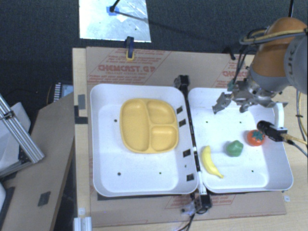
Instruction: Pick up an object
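Three small objects are seen in the right bin (276, 177), all resting on its white floor. A yellow banana (211, 161) lies near the bin's left wall, toward the front, angled with its lower tip pointing to the front right. A green rounded object (234, 148) sits just to the right of the banana, apart from it. A red-orange tomato-like object (255, 137) with a green top is placed further right, near the green one but not touching it, close to a black fitting at the bin's right wall.

The pincer (232, 104) is held over the back part of the right bin, well apart from all three objects. Its two fingers are spread, and nothing is seen between them. The grey arm with its orange band (281, 30) is seen entering from the upper right.

In the left bin (101, 143), a yellow divided tray (148, 125) with three compartments is laid near the middle. Both bins are carried side by side on a brown board printed with red lettering, which rests on the surface (50, 143). A silvery sheet (114, 12) is seen on the dark floor behind.
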`<state>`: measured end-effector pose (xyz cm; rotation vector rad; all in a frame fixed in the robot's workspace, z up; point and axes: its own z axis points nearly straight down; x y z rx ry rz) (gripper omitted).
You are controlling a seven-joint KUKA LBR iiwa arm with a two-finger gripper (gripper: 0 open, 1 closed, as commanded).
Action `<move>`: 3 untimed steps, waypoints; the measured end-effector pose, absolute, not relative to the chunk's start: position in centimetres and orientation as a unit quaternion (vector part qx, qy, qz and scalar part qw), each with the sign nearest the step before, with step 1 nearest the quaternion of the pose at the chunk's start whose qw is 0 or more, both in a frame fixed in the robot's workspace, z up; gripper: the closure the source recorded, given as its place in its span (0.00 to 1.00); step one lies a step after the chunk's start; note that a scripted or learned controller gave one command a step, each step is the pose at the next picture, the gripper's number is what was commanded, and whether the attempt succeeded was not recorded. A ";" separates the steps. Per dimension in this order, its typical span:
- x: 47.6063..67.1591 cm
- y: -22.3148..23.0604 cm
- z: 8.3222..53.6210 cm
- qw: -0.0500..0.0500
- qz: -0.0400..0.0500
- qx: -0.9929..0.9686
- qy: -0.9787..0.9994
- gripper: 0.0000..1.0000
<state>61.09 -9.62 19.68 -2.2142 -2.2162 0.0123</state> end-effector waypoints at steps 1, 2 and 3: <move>61.4 -9.6 20.4 0.000 0.000 -0.706 -0.708 0.00; 61.5 -9.3 16.2 0.001 0.001 -0.706 -0.708 0.00; 62.3 -9.3 11.7 0.000 0.000 -0.706 -0.708 0.00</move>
